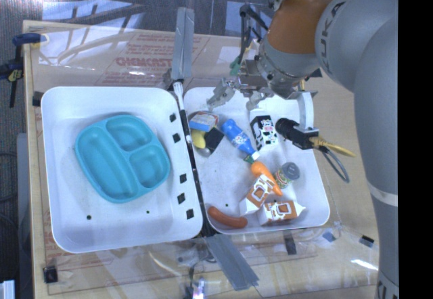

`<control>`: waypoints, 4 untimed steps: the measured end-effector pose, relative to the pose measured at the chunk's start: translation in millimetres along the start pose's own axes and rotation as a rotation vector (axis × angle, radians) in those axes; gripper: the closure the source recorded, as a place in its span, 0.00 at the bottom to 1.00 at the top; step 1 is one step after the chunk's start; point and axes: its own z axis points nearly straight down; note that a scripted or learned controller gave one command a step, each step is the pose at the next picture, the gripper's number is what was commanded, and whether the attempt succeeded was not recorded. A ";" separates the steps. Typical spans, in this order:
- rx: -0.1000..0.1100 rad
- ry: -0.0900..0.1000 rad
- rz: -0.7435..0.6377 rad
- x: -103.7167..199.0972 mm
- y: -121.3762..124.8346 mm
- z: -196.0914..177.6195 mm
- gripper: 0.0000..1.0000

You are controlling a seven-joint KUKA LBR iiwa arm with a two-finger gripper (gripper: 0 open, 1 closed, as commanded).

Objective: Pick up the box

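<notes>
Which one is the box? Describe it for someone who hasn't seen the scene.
Look in the right-hand shallow white bin, at its near right corner. The orange-and-white printed carton box lies there, right of the brown sausage and below the orange carrot. It is the one flat-sided, printed item in that corner.

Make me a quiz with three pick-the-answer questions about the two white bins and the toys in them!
1. Where does the blue plate lie?
A. left bin
B. right bin
C. on the bench

2. What colour is the carrot?
A. green
B. orange
C. purple

3. How does the sausage rest?
A. standing upright
B. lying flat
C. hanging from the gripper

Answers: 1 A, the plate fills the left bin's middle. 2 B, its body is orange. 3 B, it lies along the right bin's near edge.
</notes>
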 end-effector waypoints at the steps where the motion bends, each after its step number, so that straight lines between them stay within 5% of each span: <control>1: 0.001 0.000 0.071 -35.0 -15.4 92.5 0.00; 2: -0.001 0.000 0.101 -29.0 -47.8 170.2 0.00; 3: -0.002 0.002 0.059 -39.3 11.1 168.6 0.00; 4: 0.002 0.003 0.056 -39.0 10.6 159.2 1.00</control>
